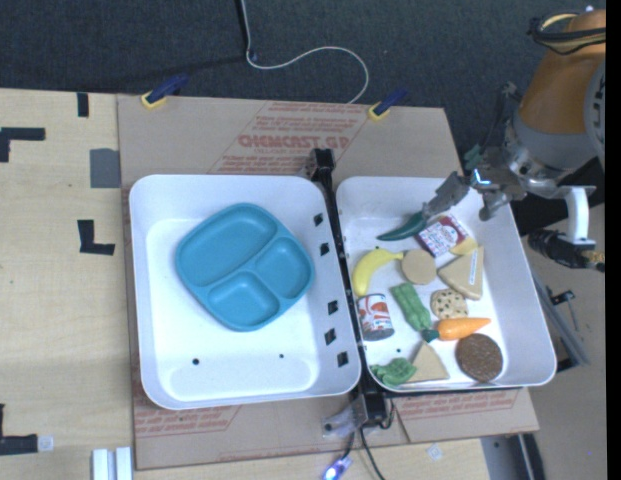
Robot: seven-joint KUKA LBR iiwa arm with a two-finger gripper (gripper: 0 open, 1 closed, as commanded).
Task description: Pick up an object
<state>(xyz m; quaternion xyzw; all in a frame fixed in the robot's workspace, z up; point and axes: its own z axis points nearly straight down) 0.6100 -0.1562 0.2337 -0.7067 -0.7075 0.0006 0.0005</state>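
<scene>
My gripper hangs over the far part of the right bin, open, with one grey finger slanting down-left and the other to its right. Nothing sits between them. A dark green pepper lies with one end just under the left fingertip. Beside it are a red-and-white packet, a yellow banana, a tan disc and a cheese wedge. Nearer the front lie a green pickle, a small can, a carrot and a brown disc.
The left bin holds a blue divided plate. A black clip strip joins the two bins. The orange-banded arm comes in from the upper right. A chip cookie, a sandwich triangle and a green leaf crowd the right bin's front.
</scene>
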